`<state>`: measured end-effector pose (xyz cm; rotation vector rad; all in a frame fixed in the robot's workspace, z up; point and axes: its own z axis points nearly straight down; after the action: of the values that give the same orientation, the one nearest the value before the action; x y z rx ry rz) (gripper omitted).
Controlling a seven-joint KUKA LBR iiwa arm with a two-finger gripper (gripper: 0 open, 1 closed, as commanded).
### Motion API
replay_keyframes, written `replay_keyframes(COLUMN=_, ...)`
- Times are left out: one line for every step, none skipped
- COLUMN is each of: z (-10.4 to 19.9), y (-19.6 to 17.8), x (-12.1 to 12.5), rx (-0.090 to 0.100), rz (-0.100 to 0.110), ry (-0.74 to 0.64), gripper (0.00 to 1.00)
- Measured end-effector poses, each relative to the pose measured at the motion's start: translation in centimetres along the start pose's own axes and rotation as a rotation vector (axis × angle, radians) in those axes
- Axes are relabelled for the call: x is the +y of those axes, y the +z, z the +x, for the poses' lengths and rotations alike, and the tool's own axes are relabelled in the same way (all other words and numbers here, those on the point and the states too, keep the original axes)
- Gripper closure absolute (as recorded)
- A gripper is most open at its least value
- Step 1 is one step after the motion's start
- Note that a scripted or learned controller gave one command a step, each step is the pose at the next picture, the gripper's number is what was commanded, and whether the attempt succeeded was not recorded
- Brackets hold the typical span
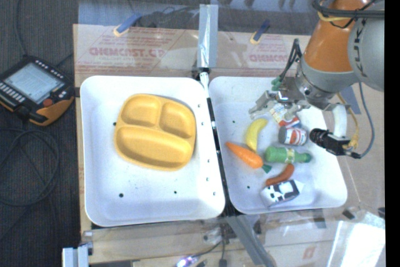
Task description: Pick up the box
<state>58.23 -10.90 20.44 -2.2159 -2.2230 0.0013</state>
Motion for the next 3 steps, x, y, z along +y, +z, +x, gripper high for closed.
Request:
replay_keyframes(z=-8.2, y=5.2, x=2.0, rx=-0.004, rz=-0.002, ry=-0.236, gripper=0.0)
replay_keyframes(z=-10.4, y=10.8, x=4.7, rx=0.002, rz=-0.008, ry=-0.117, gripper=0.0)
replay_keyframes(z=-10.4, y=10.0, x=4.7, rx=0.001, rz=-0.006, ry=-0.116, gripper=1.0)
